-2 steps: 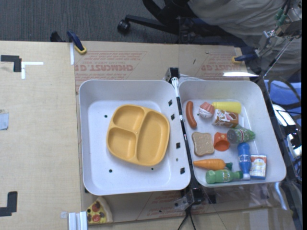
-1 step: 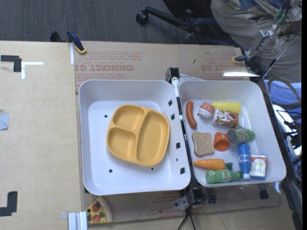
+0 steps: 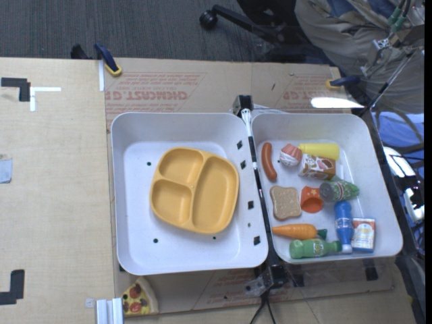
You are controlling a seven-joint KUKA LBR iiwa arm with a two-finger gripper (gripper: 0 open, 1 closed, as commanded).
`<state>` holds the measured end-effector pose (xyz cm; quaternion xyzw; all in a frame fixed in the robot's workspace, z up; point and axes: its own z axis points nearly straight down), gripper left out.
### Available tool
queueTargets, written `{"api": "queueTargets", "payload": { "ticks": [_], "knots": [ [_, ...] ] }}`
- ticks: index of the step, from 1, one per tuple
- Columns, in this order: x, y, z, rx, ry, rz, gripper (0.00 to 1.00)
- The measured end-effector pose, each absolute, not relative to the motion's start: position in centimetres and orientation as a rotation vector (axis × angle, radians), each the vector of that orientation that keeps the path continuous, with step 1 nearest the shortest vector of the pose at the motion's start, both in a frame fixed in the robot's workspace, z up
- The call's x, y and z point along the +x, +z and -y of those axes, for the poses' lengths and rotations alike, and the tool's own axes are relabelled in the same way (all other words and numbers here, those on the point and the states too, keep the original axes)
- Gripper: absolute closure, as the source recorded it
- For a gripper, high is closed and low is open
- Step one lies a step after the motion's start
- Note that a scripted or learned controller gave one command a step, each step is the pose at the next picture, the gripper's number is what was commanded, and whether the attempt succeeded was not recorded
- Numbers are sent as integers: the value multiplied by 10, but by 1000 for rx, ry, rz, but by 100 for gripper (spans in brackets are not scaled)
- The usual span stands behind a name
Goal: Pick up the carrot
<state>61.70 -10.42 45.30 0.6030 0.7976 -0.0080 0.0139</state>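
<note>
1. The carrot (image 3: 294, 231) lies in the right bin (image 3: 378, 174), near its front edge, with nothing gripping it.
2. It sits between a slice of bread (image 3: 285, 202) behind it and a green bottle (image 3: 313, 248) in front.
3. The left bin (image 3: 128, 201) holds a yellow divided plate (image 3: 194, 190).
4. The pincer's state cannot be told from this view.

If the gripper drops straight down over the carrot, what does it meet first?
Probably the carrot itself, lying flat and uncovered in the right bin. The green bottle lies close beside it and might get clipped; depth is unclear.
</note>
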Motion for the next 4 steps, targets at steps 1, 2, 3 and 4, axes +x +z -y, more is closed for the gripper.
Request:
{"api": "queueTargets", "payload": {
  "ticks": [1,2,3,4],
  "knots": [
    [617,453,104,1878,-25,-2484,0],
    [619,460,104,1872,-27,-2485,100],
    [619,460,104,1872,-28,-2485,0],
    [621,467,104,1865,-30,-2485,100]
  ]
}}
